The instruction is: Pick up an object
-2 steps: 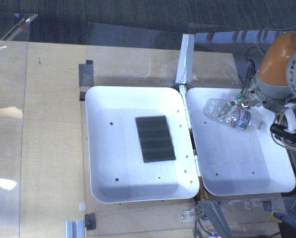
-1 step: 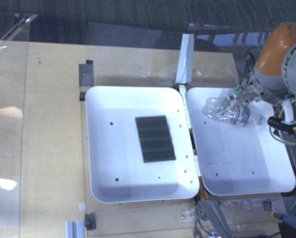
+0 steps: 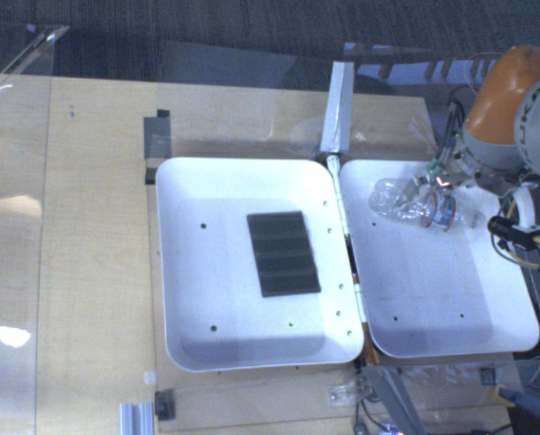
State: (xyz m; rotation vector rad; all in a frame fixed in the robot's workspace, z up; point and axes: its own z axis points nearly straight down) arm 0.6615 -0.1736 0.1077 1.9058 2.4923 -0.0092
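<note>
A crumpled clear plastic bottle (image 3: pixel 401 199) with a blue label lies at the back of the right bin (image 3: pixel 433 315). My gripper (image 3: pixel 438 183) is right at the bottle's right end, reaching in from the grey arm with the orange band (image 3: pixel 506 98). The gripper's tip blends with the bottle, so any hold on it is unclear. A black ribbed rectangular pad (image 3: pixel 284 253) lies flat in the middle of the left bin (image 3: pixel 197 324), well apart from the gripper.
A grey divider post (image 3: pixel 337 107) stands behind the seam between the bins. Cables (image 3: pixel 524 234) hang by the right bin's right edge. A clear panel covers the bench at the left.
</note>
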